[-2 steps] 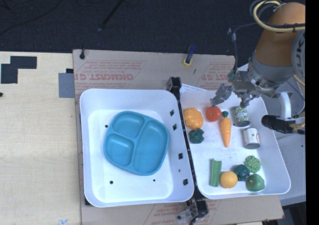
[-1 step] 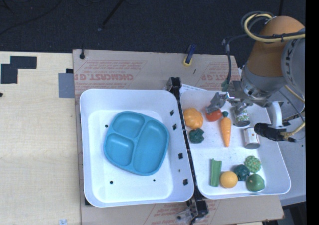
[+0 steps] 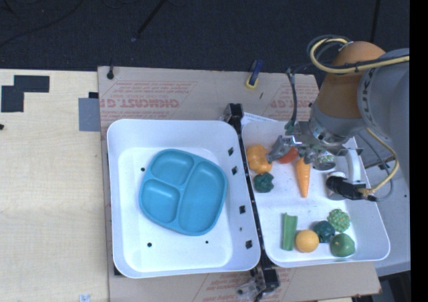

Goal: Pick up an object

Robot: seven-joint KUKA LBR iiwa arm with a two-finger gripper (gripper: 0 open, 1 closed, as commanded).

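Observation:
My gripper (image 3: 286,147) hangs low over the back of the right bin (image 3: 381,237), reaching in from the right. A small red object (image 3: 289,156) lies right under it, partly hidden by it. An orange pepper (image 3: 257,158) sits just left of the gripper and a carrot (image 3: 303,178) just below it, pointing toward the front. A dark green piece (image 3: 263,183) rests next to the pepper. Whether the red object is gripped is unclear.
At the right bin's front lie a green celery stick (image 3: 288,231), an orange ball (image 3: 307,240), a dark teal piece (image 3: 324,230), a pale green bumpy piece (image 3: 339,219) and a green fruit (image 3: 342,246). The left bin (image 3: 127,254) holds a blue divided plate (image 3: 182,190).

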